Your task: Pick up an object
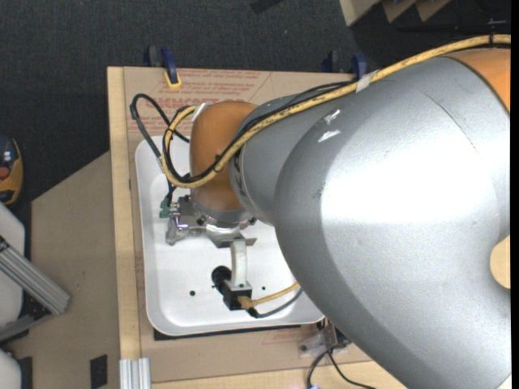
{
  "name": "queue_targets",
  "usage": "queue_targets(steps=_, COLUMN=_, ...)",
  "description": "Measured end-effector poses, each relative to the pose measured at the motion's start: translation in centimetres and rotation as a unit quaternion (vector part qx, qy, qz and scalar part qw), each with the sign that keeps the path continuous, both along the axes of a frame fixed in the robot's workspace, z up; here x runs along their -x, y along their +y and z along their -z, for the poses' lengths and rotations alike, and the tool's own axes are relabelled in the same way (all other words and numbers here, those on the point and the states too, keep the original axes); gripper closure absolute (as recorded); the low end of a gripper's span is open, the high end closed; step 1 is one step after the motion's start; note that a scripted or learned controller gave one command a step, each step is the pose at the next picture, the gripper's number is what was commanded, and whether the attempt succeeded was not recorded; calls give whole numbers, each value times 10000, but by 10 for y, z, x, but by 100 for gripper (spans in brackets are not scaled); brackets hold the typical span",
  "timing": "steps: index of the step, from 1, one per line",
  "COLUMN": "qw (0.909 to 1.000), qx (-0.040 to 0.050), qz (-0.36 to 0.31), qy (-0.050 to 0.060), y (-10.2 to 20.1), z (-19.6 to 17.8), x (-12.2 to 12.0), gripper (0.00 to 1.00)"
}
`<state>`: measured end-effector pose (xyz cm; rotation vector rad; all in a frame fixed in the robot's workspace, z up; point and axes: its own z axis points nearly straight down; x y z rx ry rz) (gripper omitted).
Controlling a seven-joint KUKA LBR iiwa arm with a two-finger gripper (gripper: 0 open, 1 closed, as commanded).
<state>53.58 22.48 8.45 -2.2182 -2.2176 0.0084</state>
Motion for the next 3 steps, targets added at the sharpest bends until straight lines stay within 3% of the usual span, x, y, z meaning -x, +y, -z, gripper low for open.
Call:
queue_targets(steps=1, qw=10000, qx=-15, qz=12, qy=-39, y=0, z=-11, x=-4, gripper=100)
queue_targets(steps=2, qw=10000, qx=-10, qz=-3, qy=-41, y=0, z=-59, x=22, gripper=100)
queue_targets(steps=3, qw=10000, qx=-3, qz=6, qy=-25, y=-1, z=-56, x=24, gripper=100)
